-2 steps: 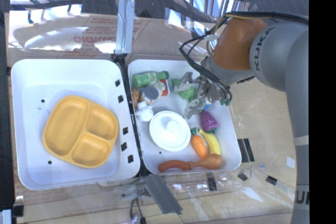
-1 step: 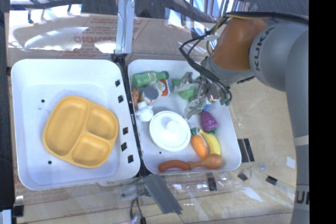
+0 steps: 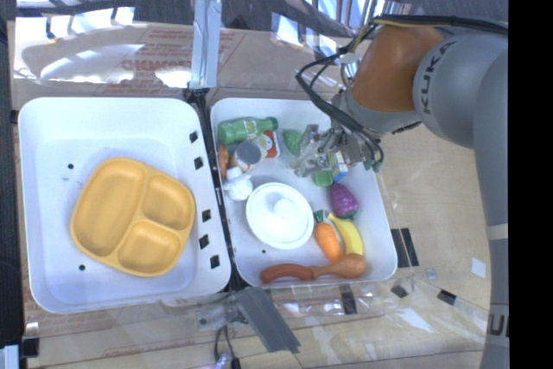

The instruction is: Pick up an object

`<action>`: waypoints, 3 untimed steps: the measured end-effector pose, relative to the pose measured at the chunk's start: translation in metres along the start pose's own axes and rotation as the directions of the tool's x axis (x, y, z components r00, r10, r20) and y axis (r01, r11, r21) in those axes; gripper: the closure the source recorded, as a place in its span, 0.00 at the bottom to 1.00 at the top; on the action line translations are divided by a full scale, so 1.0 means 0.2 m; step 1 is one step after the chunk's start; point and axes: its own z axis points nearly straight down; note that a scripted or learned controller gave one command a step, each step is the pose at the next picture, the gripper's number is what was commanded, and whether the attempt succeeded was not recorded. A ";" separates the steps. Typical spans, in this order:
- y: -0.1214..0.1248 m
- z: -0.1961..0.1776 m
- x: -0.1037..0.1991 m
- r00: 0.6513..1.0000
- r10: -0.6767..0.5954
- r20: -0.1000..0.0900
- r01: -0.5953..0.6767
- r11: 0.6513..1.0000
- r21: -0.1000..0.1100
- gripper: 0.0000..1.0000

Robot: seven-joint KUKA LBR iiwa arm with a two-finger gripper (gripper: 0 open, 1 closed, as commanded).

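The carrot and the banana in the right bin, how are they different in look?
The carrot is orange with a green top, while the banana is plain yellow. The carrot looks thicker and tapers to a point; the banana is slimmer and gently curved. The carrot lies nearer the white bowl, the banana nearer the bin's right wall. Both lie flat, side by side.

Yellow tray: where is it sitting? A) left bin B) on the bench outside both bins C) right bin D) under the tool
A: the yellow tray lies flat in the left bin, alone there, while the toy food, white bowl and the tool are over in the right bin.
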 end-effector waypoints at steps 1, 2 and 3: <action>-0.05 -0.40 0.30 0.872 -0.489 -0.003 0.489 0.872 -0.003 1.00; -0.02 -0.11 0.60 0.748 -0.664 -0.005 0.664 0.748 -0.011 1.00; -0.03 -0.22 0.48 0.624 -0.781 -0.001 0.781 0.624 -0.009 1.00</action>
